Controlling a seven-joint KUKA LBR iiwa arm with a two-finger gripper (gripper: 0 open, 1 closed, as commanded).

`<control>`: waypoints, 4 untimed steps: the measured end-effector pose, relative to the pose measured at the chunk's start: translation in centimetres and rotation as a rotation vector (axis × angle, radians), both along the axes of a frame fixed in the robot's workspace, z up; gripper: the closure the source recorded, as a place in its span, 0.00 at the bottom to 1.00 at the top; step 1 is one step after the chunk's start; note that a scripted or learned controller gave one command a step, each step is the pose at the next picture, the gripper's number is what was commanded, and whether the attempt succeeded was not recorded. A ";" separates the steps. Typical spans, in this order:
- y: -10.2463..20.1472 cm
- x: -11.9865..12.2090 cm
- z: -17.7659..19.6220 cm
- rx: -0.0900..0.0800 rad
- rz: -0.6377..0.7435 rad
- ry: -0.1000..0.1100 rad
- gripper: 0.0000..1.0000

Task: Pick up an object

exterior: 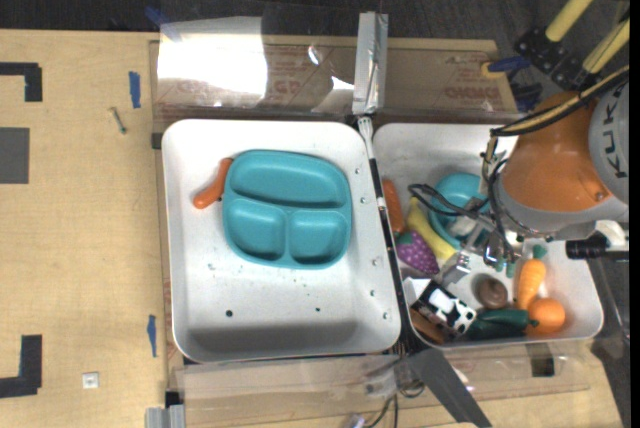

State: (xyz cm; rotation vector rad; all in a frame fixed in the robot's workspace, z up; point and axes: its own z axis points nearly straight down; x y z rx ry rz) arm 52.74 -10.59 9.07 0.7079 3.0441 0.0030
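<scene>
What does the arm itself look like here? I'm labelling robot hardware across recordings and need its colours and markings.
The arm shows a broad orange band above the wrist, with a light grey link behind it carrying dark lettering at the picture's right edge. Black cables loop along its side. Below the band, the tool is a cluster of metallic silver and dark parts.

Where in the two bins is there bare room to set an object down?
Left bin: bare floor in front of the teal tray, and a strip at its left below the orange piece. Right bin: crowded with toys under the gripper; bare only along its far edge.
</scene>
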 end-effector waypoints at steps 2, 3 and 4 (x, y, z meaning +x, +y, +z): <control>0.7 8.4 0.0 -0.003 0.144 0.003 0.00; -8.1 8.3 4.5 -0.005 0.132 0.005 0.00; -5.0 3.8 0.2 -0.002 0.168 0.008 0.00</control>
